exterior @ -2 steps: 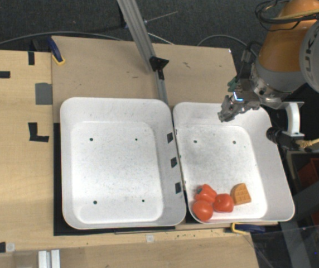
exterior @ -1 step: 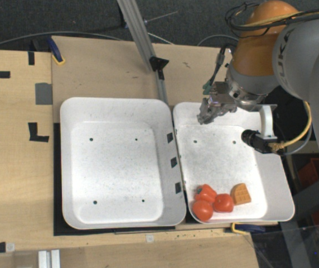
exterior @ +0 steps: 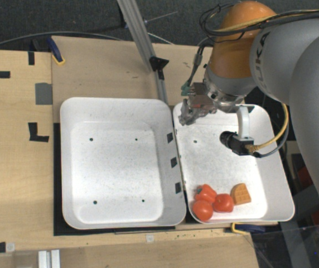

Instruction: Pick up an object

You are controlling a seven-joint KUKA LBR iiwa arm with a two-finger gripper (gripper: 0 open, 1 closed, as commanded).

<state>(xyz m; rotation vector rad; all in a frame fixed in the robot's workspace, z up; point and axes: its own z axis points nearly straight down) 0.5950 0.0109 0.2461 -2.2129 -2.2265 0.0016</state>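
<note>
A: Where are the things to pick?

B: Red pieces [exterior: 211, 201] and an orange waffle-like piece [exterior: 240, 194] lie clustered in the near corner of the right bin [exterior: 271, 149], touching or just beside one another.

A: And the gripper [exterior: 188, 115]?

B: At the far left corner of that bin, well apart from them. I'd judge it would have to come toward the near corner to reach them. Whether its jaws are open or closed, I cannot tell. The left bin [exterior: 70, 149] lies alongside.

Pale wooden bench [exterior: 104, 74] with black tape marks [exterior: 34, 132], dark carpeted floor [exterior: 64, 7] behind
</note>
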